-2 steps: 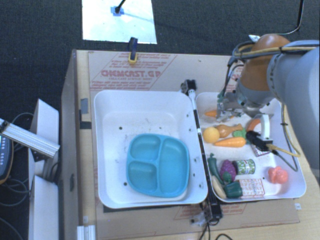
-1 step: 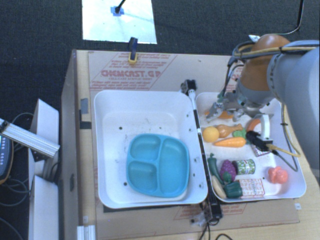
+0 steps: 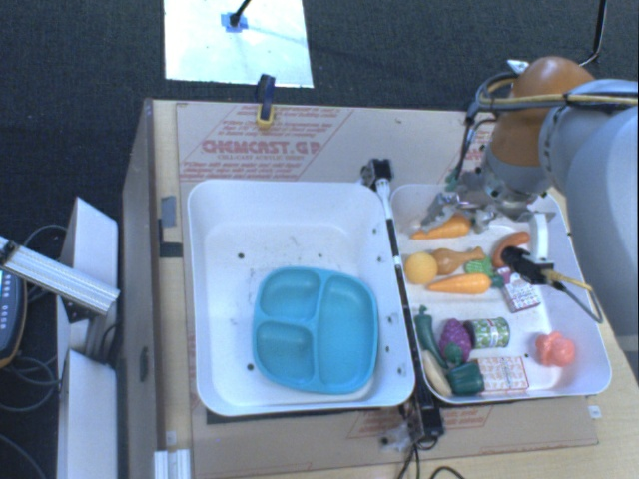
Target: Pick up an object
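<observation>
Arm bent down from the right into the right bin (image 3: 597,367); gripper (image 3: 451,208) low at its far end, fingers spread, just above a toy carrot (image 3: 441,231), not gripping it.

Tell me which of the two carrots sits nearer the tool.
The upper carrot, lying at the back of the right bin directly under the tool. The other carrot lies farther forward, beside the yellow lemon.

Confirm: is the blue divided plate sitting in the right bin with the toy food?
No, the blue divided plate lies in the left bin, while the toy food sits in the right bin.
</observation>
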Tool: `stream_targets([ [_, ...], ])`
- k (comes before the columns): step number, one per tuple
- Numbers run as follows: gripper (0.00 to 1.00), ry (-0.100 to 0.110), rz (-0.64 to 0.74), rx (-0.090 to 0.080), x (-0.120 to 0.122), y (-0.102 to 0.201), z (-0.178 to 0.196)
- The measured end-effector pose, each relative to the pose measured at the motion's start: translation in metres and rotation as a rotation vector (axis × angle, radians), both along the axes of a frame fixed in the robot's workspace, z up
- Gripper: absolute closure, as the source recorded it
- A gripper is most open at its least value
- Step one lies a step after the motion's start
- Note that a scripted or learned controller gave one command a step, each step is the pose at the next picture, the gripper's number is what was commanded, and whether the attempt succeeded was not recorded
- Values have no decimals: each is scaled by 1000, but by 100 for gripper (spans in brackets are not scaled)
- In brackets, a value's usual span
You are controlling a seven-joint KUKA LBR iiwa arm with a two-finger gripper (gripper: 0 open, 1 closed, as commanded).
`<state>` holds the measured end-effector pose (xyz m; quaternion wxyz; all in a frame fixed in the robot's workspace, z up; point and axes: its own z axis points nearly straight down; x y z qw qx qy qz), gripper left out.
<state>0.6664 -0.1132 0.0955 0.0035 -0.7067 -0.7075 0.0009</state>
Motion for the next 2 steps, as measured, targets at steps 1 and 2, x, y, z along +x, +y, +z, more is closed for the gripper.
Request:
stream_targets([
  [1, 100, -12, 2, -2, 4, -1, 16],
  [2, 0, -6, 2, -2, 2, -1, 13],
])
